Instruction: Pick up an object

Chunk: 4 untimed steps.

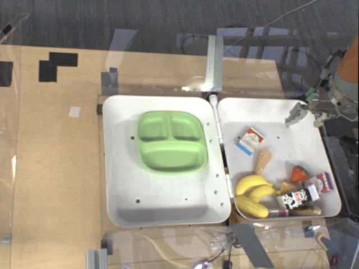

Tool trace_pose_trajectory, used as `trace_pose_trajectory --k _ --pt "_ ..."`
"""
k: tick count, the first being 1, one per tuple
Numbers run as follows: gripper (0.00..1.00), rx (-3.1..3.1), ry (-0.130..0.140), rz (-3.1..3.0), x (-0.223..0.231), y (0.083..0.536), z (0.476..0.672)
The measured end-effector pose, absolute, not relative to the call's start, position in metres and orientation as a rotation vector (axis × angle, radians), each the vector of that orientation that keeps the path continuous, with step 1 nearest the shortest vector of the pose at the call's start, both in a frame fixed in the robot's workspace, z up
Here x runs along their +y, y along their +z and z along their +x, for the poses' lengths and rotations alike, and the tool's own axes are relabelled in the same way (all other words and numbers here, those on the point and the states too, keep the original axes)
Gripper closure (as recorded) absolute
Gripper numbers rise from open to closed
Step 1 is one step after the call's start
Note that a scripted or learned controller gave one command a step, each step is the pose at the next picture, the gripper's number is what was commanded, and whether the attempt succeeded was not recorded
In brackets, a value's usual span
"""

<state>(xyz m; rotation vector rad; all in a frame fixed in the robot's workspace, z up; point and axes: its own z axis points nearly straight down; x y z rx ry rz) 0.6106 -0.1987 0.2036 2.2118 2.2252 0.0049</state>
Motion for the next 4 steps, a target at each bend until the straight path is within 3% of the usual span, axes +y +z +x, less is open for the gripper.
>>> trace_pose_trajectory --k 1,2,3,4 --pt "0.0 2.191 0.017 2.234 -0.126 0.106 0.637" --pt "0.0 2.191 0.017 2.234 -0.126 0.107 0.637" --pt "0.0 2.2 0.017 2.225 -0.1 0.091 0.597" --pt "1.0 2.2 0.025 2.223 -0.098 0.102 0.599"
